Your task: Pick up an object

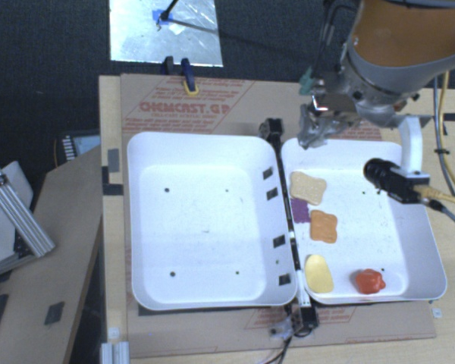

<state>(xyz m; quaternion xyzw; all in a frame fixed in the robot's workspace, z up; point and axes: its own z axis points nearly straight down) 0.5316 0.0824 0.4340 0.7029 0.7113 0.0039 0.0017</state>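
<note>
Right now the arm (398,29) comes in from the upper right, with its orange band high in the picture and the grey wrist below it. Its hand (312,133) hangs over the far left corner of the right bin (417,226), close to the divider between the two bins. Nothing can be seen between its tips, and I cannot tell if they are apart or together, because the metal parts are small and shiny.

Four things lie in the right bin, all along its left and near side. A tan slice like bread (309,187) is nearest to the hand, a little below it. Just under the slice, against the bin's left wall, is a small purple piece (299,210), and an orange waffle-like piece (324,227) touches it on the right. Further toward the near edge is a pale yellow oval piece (318,273), and to its right, apart from it, a red piece (369,280).

A black cylinder (389,178) on a white bracket sticks out over the right bin. The left bin (144,226) stands beside it on the bench (72,203).
</note>
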